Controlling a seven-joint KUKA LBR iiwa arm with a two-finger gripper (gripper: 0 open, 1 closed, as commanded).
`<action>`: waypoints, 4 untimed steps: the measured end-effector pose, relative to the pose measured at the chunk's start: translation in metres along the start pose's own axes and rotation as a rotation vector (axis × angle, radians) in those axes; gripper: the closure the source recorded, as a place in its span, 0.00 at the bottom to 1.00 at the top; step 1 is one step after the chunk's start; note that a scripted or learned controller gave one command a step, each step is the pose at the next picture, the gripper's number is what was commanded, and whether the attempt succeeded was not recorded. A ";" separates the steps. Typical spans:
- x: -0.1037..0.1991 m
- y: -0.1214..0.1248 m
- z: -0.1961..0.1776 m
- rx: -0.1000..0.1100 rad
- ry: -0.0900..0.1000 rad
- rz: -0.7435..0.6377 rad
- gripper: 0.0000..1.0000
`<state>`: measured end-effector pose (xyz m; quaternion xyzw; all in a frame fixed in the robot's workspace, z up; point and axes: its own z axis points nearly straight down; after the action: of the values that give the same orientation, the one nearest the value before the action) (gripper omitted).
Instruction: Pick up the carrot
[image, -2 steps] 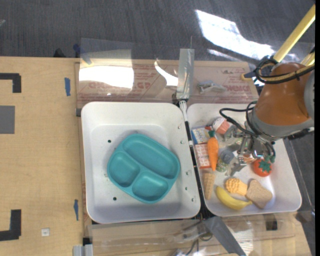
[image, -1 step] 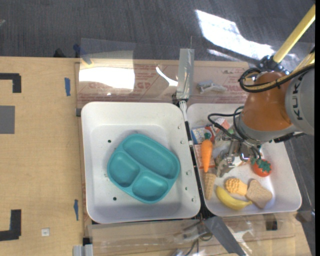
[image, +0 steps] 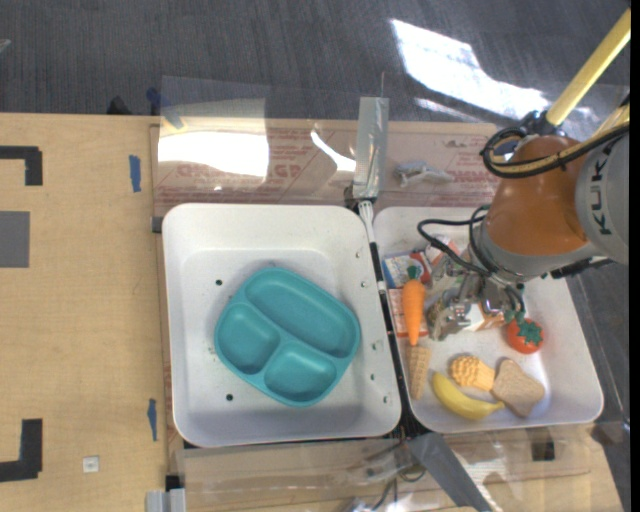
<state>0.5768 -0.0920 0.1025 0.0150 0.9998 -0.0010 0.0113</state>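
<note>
Currently approach: jaws (image: 462, 312), state indiscernible, right of carrot (image: 412, 310), centre-right of frame; next, shift left, descend.

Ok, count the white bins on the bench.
2: the left bin holds the teal tray; the right bin holds the carrot and other toy food.

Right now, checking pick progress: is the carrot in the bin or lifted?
In the bin: the carrot lies flat by the right bin's left wall.
</note>
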 end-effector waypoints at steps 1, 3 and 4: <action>0.032 0.036 -0.151 -0.002 0.006 0.134 1.00; 0.069 0.126 -0.094 -0.001 0.016 0.317 1.00; 0.095 0.106 -0.135 -0.001 0.015 0.151 1.00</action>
<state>0.4816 0.0170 0.2353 0.0904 0.9959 0.0005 0.0038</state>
